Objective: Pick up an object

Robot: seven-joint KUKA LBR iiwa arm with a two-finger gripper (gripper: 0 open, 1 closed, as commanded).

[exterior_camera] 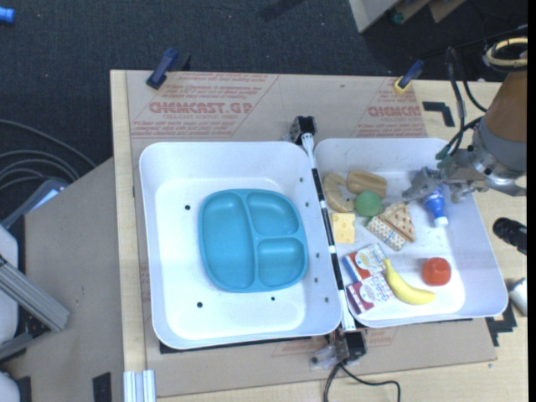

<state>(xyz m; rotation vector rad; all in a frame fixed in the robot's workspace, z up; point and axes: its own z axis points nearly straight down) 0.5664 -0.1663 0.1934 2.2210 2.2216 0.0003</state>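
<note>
1. Nearest the camera, the right bin [494, 296] holds a yellow banana [407, 286], a red tomato [436, 271] just beside it, and two small red-and-white cartons [366, 277]; their print is too small to read.
2. The left bin [167, 249] holds a blue divided tray [252, 239], lying flat near its middle.
3. Mid-bin on the right lie a yellow cheese slice [342, 227], a cracker-like wedge [394, 224], a green ball [367, 203] and two tan bread pieces [352, 187], closely grouped.
4. The gripper [437, 193] sits over the far right part of the right bin, with a blue-and-white item [435, 208] directly at its tip. Whether the claw is open or closed, or grips that item, cannot be told.
5. Farthest, the board [251, 99] under the bins bears reddish print reading "CHEMCAST GP", repeated at the right. Blue clamps [164, 68] hold its far edge.
</note>
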